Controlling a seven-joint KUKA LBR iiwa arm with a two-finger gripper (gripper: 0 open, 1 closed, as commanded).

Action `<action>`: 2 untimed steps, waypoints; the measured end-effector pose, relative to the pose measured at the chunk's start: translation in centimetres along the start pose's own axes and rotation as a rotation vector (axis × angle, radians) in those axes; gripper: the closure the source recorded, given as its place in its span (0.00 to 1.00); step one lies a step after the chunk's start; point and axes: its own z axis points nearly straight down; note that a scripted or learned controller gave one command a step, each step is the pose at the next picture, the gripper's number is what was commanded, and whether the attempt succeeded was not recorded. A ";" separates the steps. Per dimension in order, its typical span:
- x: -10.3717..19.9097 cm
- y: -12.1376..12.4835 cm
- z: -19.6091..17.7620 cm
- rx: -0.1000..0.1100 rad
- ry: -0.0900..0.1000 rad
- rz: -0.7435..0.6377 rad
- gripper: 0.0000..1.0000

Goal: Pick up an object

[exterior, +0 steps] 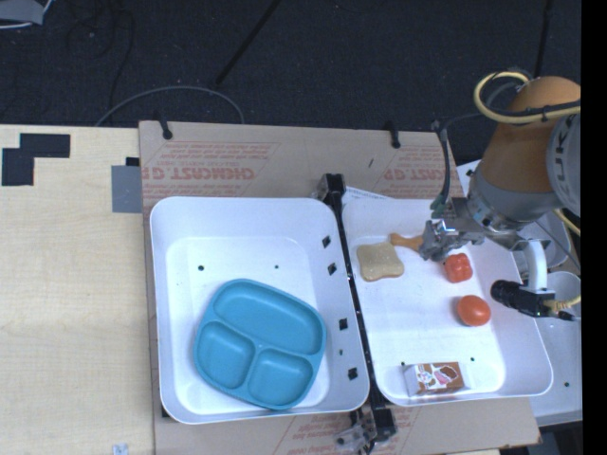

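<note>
Gripper (pixel 438 243) fingertips perhaps too blurred to read.

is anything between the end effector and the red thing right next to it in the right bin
Nothing visible stands between them. The end effector sits low in the right bin, and the nearer red object lies just beside it, lower right. The toast-like piece lies on its other side, and the second red object is further down.

Glossy blue plastic tray (pixel 258 342)
</note>
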 end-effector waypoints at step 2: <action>6.0 -0.4 -3.0 0.004 0.001 -0.001 1.00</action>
